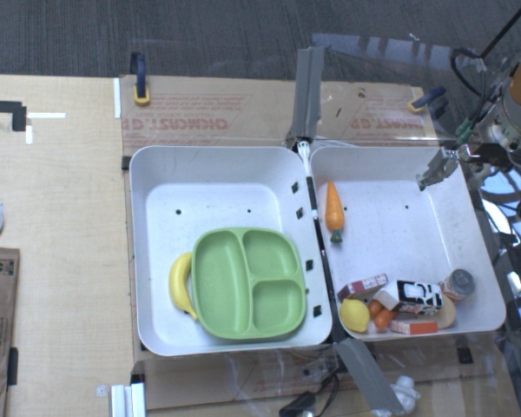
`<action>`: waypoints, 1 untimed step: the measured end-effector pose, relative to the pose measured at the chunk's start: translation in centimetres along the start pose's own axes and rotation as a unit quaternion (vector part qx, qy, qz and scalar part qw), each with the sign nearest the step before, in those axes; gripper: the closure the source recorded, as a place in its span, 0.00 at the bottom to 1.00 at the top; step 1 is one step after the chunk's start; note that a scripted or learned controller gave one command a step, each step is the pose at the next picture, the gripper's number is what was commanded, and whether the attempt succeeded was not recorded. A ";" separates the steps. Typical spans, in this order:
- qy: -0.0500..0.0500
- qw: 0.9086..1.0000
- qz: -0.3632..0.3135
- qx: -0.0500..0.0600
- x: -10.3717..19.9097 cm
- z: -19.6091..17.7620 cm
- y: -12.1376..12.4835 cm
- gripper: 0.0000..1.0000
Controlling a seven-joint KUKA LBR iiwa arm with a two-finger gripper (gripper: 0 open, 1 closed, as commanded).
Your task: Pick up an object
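Your jaws sit at the upper right corner of the right bin (469,233), on the end of the gripper (430,178), which hangs over the bin's far rim. They look empty, nothing is between them, but at this size you cannot tell whether they are apart or together. Behind them the arm (504,120) leads off to the right among cables.

Moving outward, the nearest candidate is the carrot (333,207), lying alone against the left wall of that bin with its green end toward you. It is well apart from the gripper and has bare floor around it on 3 sides. Farther off, along the near edge of the same bin, is a crowded cluster: a lemon (354,314), a black and white toy car (419,294), a small grey can (459,282) and several small packets pressed together, some touching.

In the left bin (148,233) you have a green divided plate (247,282) with a banana (181,286) tucked against its left rim.

As for progress, judge the task as barely begun: nothing is lifted and every object rests in a bin. You have the whole pick left: choosing a target, descending, closing and raising. The carrot looks the cleanest choice, since the cluster risks a grasp on 2 things at once.
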State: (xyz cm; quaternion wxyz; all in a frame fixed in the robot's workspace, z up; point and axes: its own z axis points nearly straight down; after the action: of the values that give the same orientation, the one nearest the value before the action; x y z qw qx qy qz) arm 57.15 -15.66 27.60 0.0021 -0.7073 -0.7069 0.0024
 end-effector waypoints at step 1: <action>0.001 0.996 -0.088 0.000 4.7 12.0 -5.6 0.00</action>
State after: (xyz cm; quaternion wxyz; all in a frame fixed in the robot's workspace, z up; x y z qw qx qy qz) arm 51.50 -10.99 15.65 0.0031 -0.6422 -0.7665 0.0019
